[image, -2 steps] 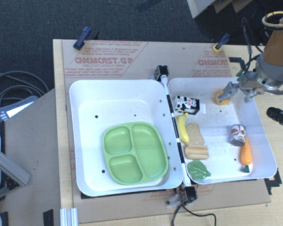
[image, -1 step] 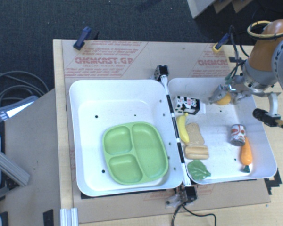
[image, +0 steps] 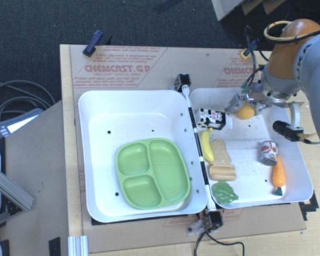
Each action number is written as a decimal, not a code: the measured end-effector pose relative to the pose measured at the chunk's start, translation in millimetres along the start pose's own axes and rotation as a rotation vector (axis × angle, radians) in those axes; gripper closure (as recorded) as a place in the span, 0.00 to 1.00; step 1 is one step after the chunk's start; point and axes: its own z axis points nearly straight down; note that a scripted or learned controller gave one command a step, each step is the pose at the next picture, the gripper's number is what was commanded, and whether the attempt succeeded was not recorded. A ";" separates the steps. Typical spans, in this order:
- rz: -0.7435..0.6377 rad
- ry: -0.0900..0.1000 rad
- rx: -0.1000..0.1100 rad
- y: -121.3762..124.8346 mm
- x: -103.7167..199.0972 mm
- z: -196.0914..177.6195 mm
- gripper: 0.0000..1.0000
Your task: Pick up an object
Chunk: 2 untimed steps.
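In the camera view we see the gripper low over the back of the right bin, its fingers closed around a small yellow-orange round fruit, which we judge light, smooth and slippery, best pinched across its middle.

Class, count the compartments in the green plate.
3. The green plate lies in the left bin: two compartments in its far half, side by side, and one across its near end.
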 end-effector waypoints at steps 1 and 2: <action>0.000 -0.002 -0.002 0.5 -0.4 -10.5 1.00; 0.001 0.001 0.004 -0.5 53.9 -0.2 1.00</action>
